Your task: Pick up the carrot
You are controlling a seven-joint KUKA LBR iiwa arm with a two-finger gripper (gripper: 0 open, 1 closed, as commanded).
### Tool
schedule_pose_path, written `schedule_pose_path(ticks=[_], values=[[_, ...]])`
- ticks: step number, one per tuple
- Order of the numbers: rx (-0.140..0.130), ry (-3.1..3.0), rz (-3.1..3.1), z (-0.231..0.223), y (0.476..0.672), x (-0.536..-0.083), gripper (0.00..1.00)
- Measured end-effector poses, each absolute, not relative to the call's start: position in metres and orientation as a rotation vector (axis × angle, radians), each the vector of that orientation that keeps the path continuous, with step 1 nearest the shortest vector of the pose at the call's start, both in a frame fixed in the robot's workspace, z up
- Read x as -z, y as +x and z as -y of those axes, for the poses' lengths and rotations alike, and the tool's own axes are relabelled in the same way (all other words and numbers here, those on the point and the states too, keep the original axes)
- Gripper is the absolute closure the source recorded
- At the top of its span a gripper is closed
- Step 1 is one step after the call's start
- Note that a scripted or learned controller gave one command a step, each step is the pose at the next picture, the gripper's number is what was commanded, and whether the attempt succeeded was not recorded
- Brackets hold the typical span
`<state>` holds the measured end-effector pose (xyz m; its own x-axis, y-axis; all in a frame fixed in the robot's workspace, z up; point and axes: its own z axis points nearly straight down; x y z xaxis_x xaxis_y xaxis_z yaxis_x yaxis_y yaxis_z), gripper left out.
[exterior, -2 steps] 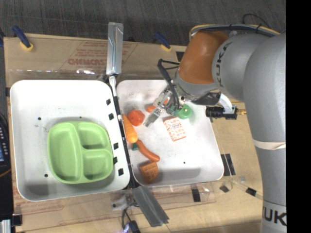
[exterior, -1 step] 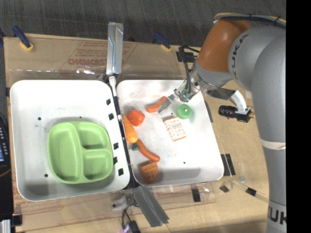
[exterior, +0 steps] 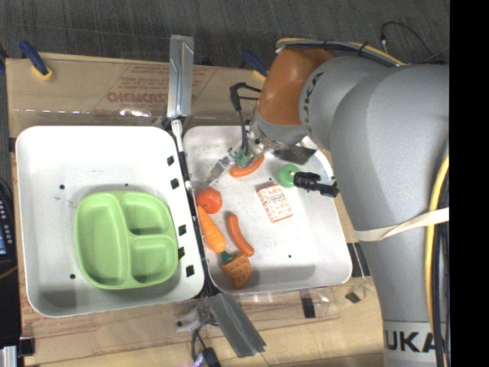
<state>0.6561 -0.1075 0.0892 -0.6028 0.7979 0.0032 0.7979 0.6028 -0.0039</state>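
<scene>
Overhead, at a slant, a brown cardboard-covered bench [exterior: 92, 82] carries two shallow white plastic bins side by side, with dark ribbed flooring [exterior: 114, 6] beyond its far edge. A blue clamp [exterior: 37, 60] grips the bench's far left corner.

Starting at the left, the left white bin [exterior: 46, 167] holds a light green plastic tray with three compartments [exterior: 126, 239], lying flat toward the near side; bare white floor lies open around it, mostly toward the far side. A grey metal bar [exterior: 181, 75] stands at the far end of the seam between the bins.

Next, the right white bin [exterior: 306, 258] holds the small things. Against its left wall lies a round orange-red toy tomato [exterior: 209, 200], and just nearer the camera the orange toy carrot [exterior: 213, 232], long and tapered, running along that wall with its green stalk end [exterior: 228, 258] toward the near side. A tan waffle-patterned toy piece [exterior: 238, 270] touches that end. Just right of the carrot lies an orange-red toy sausage [exterior: 240, 234]. A small white packet with red print [exterior: 275, 202] lies in the middle, and a green round toy [exterior: 287, 177] sits behind it. The near right part of this bin's floor is open.

At the far side of the right bin, the two-finger gripper [exterior: 243, 157] points down over another orange-red sausage-shaped toy [exterior: 247, 167], well apart from the carrot; whether its fingers are spread or closed cannot be told. The grey arm with its orange band [exterior: 286, 82] fills the right side.
</scene>
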Motion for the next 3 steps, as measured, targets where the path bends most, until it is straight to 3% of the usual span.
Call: schedule_pose_path(ticks=[1,2,3], values=[[-0.001,-0.636,3.073,0.047,0.599,-0.191,0.0],[-0.001,-0.671,3.064,0.099,0.54,-0.093,0.0],[-0.001,-0.663,3.063,0.099,0.541,-0.101,1.0]])
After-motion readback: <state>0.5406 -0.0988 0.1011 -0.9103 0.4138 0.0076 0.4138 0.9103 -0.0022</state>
